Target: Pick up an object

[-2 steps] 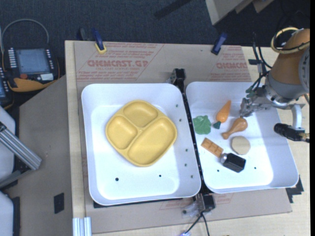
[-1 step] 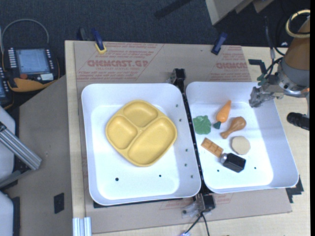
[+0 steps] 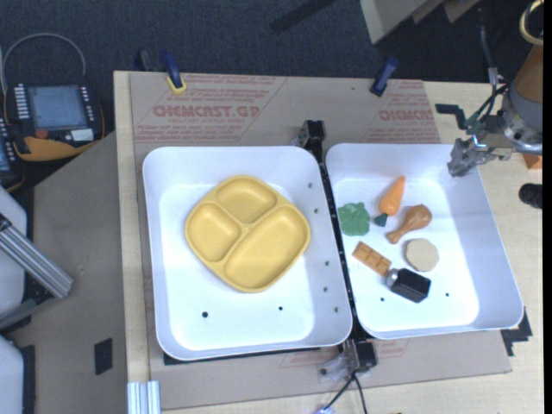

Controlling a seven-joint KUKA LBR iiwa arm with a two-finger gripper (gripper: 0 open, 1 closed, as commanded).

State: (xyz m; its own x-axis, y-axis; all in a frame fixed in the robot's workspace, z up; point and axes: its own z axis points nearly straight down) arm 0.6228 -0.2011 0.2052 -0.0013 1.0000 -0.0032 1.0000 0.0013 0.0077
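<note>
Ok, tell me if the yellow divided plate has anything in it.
Empty. The yellow divided plate in the left bin shows three bare compartments.

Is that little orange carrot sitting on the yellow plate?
No, the carrot lies in the right bin among the other small items, while the yellow divided plate sits in the left bin.

Smooth plastic yellow plate lies in glossy white bin on matt cardboard.
</note>
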